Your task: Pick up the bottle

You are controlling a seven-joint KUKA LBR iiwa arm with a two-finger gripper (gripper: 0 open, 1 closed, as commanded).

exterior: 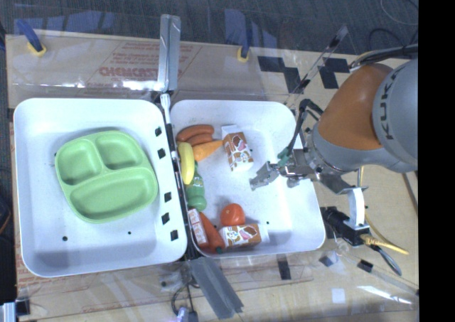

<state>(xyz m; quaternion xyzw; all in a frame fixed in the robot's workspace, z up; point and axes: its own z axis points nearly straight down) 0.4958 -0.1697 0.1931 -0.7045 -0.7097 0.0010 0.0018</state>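
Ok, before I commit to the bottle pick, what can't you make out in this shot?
- Gripper: small and blurred over the right bin; open or shut is unreadable, and so is its height above the floor.
- Bottle: the green item by the divider is my best guess; too small to confirm, and the banana covers its top.
- Red items in the near-left corner: partly hidden by a carton.

The counter (306,292) is a pale wooden top under a clear sheet. Directly on it sit two shallow white bins, touching side by side. Taking the right bin (302,224) as landmark: the left bin (35,192) lies against its left wall, a grey metal bar (169,54) stands on the counter just beyond its far left corner, and black tape squares (277,68) mark the counter beyond its far right corner.
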